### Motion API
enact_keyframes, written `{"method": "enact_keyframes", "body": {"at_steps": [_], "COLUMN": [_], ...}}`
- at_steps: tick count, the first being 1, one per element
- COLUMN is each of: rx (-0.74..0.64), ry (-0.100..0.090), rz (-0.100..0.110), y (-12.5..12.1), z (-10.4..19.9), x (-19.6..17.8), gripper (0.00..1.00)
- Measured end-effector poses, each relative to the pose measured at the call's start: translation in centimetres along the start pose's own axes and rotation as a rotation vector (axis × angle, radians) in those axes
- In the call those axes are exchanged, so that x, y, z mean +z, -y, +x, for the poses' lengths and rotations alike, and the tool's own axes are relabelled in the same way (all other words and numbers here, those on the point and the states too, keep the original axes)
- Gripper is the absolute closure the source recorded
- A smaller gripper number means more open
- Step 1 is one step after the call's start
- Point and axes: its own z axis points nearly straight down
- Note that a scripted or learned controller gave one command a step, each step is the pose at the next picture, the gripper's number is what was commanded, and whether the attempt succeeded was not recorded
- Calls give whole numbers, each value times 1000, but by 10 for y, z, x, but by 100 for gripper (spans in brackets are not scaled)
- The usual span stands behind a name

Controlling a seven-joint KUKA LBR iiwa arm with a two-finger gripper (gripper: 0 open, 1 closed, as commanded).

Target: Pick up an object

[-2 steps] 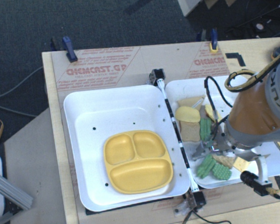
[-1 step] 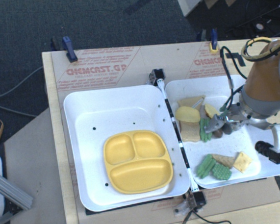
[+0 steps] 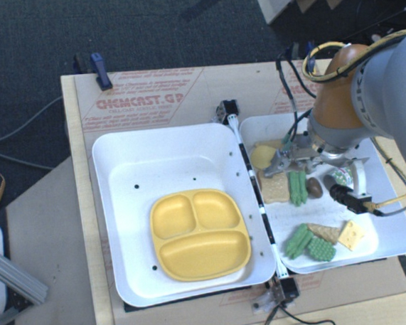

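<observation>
The right bin [image 3: 392,240] holds several toy foods. At its left are a yellow round piece [image 3: 263,154], a tan bread slice [image 3: 275,188], a green pod [image 3: 297,188] and a small brown piece [image 3: 314,189]. Toward the front lie two green pieces [image 3: 297,241] [image 3: 323,251], a tan cracker [image 3: 327,233] and a yellow cheese wedge [image 3: 351,235]. My gripper [image 3: 307,165] hangs low over the bin's back half, just above the green pod and the brown piece. The arm's orange band [image 3: 336,99] rises behind it.
The left bin [image 3: 118,166] holds a yellow divided plate [image 3: 199,234]. A black divider clip [image 3: 228,110] sits where the bins meet at the back. Cables [image 3: 378,205] loop over the right bin's right side. A blue clamp [image 3: 100,69] grips the board's far left corner.
</observation>
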Motion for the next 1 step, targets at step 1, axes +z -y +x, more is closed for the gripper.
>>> {"method": "enact_keyframes", "body": {"at_steps": [1], "rx": [8], "ry": [-1], "rz": [-2], "y": [39], "z": [-4], "x": [-4], "gripper": [0]}}
